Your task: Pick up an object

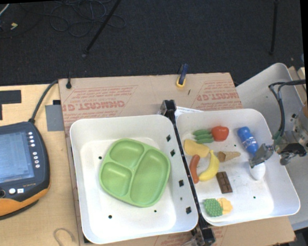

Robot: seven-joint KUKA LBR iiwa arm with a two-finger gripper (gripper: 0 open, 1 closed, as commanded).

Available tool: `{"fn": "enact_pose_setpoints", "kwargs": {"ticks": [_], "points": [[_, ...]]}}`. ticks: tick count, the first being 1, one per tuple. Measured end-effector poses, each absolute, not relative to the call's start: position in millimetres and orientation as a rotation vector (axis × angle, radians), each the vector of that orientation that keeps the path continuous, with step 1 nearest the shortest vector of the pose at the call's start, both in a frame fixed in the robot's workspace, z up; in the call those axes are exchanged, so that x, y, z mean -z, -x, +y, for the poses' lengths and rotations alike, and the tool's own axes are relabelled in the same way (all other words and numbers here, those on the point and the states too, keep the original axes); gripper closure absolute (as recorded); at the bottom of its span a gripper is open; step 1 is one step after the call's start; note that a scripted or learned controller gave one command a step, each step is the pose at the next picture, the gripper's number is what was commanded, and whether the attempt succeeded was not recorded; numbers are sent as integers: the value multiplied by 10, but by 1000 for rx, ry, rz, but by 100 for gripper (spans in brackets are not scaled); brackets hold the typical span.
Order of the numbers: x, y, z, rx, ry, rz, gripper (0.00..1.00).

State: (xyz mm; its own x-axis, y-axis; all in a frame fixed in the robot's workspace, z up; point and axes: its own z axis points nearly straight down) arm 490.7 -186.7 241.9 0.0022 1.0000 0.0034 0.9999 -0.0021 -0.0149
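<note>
The right bin (280, 203) holds several toy foods. Along its back lie a green vegetable (202, 135), a red tomato (220, 133) and a blue bottle (246, 140). Nearer the middle are a yellow banana (210, 167), an orange-red sausage (194, 169), an ice cream cone (228, 155) and a brown chocolate bar (224, 181). A green and yellow piece (217, 206) sits near the front. My gripper (261, 156) reaches in low over the bin's right side, just right of the blue bottle and directly above a small white object (257, 171).
The left bin (84, 152) holds a green sectioned plate (135, 171). A tablet-like pendant (13, 160) lies on the bench at far left. A divider with black clips (179, 160) separates the bins. Cables and arm hardware (291, 141) crowd the right bin's right rim.
</note>
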Motion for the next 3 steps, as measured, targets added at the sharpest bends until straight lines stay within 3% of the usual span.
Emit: {"fn": "enact_pose_setpoints", "kwargs": {"ticks": [1, 3], "points": [[-2486, -4931, -1869, -1, 2220, -2221, 0], [-1433, -4976, -1830, -4, 2214, -2219, 0]]}}
